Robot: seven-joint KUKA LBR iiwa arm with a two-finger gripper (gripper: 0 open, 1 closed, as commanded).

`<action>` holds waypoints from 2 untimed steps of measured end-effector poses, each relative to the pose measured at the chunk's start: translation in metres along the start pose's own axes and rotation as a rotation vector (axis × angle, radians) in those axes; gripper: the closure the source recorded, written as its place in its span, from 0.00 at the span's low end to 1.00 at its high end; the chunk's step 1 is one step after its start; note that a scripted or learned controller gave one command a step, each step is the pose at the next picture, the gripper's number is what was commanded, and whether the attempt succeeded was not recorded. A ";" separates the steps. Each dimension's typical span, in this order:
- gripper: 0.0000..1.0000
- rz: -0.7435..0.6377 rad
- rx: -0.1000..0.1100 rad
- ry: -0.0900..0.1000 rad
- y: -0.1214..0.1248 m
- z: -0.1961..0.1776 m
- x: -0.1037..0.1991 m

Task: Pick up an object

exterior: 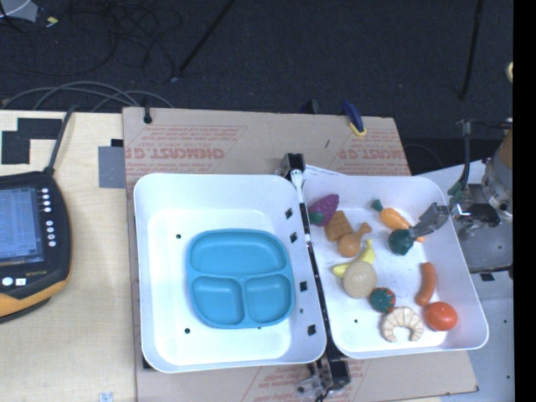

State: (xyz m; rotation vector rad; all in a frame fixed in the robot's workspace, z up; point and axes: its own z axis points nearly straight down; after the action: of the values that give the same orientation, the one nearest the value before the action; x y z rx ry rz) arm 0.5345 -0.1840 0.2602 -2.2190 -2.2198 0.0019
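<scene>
Setting: brown cardboard sheet (251, 145) on a bench, dark floor with cables behind it, two shallow white bins side by side on the sheet.
Right bin (469, 329): holds a scatter of toy food pieces.
Dark green piece (401, 242): lies near the right bin's far right side, touching or just beside the gripper's tip.
Gripper (432, 219): reaches in over the right bin's right wall, tip low at the dark green piece; whether its fingers are apart or closed cannot be told, and no grasp is visible.
Nearby pieces: orange carrot (394, 218) just beside the green piece; purple piece (324, 207) and brown drumstick (353, 242) toward the divider.
Near-edge pieces: red sausage (427, 282), tomato (440, 315), pale shrimp (404, 323), beige ball (359, 280).
Left bin (159, 216): contains a blue divided tray (239, 276).
Far left: teach pendant (29, 237) on a pale table.
</scene>
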 end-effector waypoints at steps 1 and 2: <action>1.00 -0.001 0.001 0.001 0.000 -0.010 -0.001; 1.00 -0.007 -0.009 -0.001 0.000 -0.084 0.059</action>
State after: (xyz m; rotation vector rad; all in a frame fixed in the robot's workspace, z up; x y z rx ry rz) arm 0.5351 -0.1250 0.3444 -2.2167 -2.2320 -0.0078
